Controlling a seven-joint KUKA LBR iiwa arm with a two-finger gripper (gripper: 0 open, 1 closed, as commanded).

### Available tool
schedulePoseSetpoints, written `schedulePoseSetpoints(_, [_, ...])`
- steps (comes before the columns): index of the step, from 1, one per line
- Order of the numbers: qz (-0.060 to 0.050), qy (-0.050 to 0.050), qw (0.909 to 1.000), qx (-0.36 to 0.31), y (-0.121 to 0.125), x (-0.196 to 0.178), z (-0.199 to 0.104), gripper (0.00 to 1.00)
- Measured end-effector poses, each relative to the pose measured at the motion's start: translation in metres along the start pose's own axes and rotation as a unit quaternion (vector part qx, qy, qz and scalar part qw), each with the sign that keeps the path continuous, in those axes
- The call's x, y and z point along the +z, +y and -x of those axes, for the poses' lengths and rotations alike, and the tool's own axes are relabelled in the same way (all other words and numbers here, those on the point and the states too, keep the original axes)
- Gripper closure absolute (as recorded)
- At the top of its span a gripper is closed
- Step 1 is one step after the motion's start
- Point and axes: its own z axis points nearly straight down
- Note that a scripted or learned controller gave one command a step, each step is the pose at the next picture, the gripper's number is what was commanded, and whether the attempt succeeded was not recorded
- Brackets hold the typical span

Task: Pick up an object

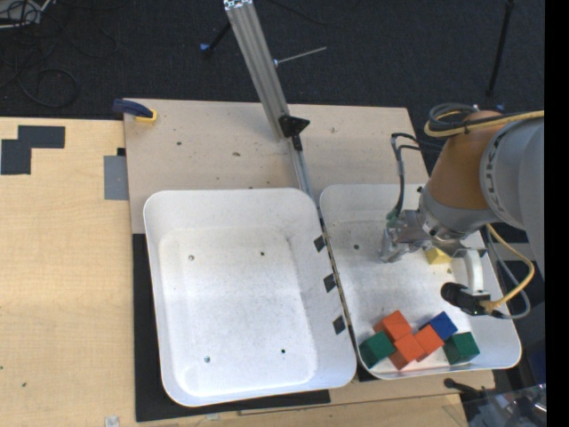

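Blocks [414, 337] clustered in right bin [373, 207] corner, gripper [396, 244] apart

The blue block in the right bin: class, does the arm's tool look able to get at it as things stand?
Probably yes. The blue block lies on top at the pile's edge, uncovered from above, and the tool hangs over the same right bin. An orange block touching it could crowd the grip.
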Motion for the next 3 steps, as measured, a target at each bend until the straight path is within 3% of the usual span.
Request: schedulePoseSetpoints(3, [0.003,-0.001,1.0000,-0.006,0.009,-0.147,0.005,1.00])
